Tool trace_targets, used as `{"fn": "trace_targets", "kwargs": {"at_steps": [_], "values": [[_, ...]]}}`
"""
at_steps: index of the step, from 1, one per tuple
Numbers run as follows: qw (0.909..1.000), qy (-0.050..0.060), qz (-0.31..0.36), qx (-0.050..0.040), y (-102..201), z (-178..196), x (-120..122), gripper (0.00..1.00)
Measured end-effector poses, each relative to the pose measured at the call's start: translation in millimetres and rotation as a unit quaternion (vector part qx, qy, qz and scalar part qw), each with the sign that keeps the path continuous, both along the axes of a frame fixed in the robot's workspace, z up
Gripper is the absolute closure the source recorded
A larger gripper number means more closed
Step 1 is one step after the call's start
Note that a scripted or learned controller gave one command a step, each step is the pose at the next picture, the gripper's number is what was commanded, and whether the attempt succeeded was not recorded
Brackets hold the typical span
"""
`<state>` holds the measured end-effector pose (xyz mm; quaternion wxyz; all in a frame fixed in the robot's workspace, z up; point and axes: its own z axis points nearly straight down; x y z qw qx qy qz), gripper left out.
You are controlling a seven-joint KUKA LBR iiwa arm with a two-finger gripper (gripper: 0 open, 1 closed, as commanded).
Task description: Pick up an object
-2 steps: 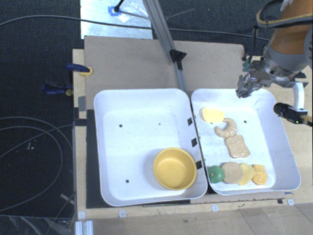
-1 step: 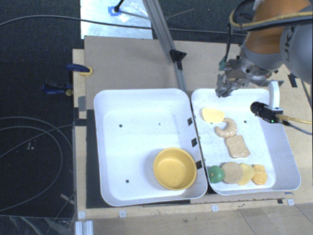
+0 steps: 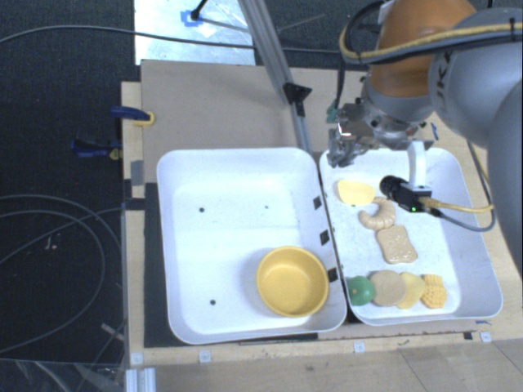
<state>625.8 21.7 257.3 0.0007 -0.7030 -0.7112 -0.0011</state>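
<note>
Food-shaped objects [image 3: 397,244] lie all in the bin on the view's right [image 3: 478,276], and none of them is in my grasp as far as I can see. Nearest to the camera there is a row of four along the front wall: a green round piece [image 3: 360,288], then a tan disc [image 3: 387,288] touching it, then a pale yellow wedge [image 3: 411,288], then a yellow waffle-like piece [image 3: 434,291]. At about the same depth, in the other bin [image 3: 188,243], a yellow bowl [image 3: 292,281] stands upright near the front corner that is close to the divide.

A little farther in the right bin lies a slice of bread [image 3: 399,237], flat. Just behind it is a curved croissant-like piece [image 3: 378,215], and behind that one a flat yellow oval [image 3: 356,192], near the bin's inner wall.

My gripper [image 3: 345,152] hangs over the far inner corner of this bin, just beyond the yellow oval. I cannot tell how far my jaws are open, and also not whether they touch something.

Behind the bins a brown cardboard sheet [image 3: 212,104] covers the bench. A grey metal pole [image 3: 270,39] crosses it at a slant. At the bench's far left edge sit two clamps, one blue [image 3: 98,147] and one blue with a yellow tip [image 3: 135,115].
</note>
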Motion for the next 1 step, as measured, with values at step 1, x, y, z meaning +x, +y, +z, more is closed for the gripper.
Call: {"fn": "trace_targets", "kwargs": {"at_steps": [1], "values": [[1.0, 0.0, -0.002, -0.001, 48.0, -25.5, -2.9, 1.0]]}}
